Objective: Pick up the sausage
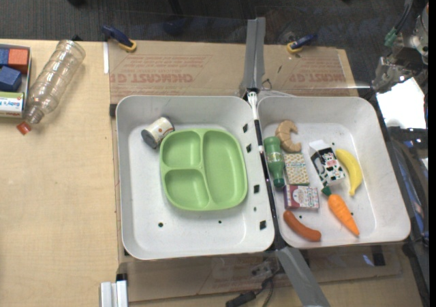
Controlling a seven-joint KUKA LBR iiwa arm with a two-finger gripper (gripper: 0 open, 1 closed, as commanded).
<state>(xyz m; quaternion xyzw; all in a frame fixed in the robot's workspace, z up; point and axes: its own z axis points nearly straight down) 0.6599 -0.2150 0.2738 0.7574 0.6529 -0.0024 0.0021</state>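
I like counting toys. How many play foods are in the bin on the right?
8: croissant at the top, green bottle, cracker box, milk carton, banana, pink box, carrot, sausage at the bottom. None look hidden.

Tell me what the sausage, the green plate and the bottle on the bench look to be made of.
Sausage: likely moulded plastic toy food; even red-orange colour with a slight sheen. Green plate: probably matte plastic; uniform pale green, with rounded moulded compartments. Bottle: clear thin plastic; see-through, ribbed walls, small red cap.
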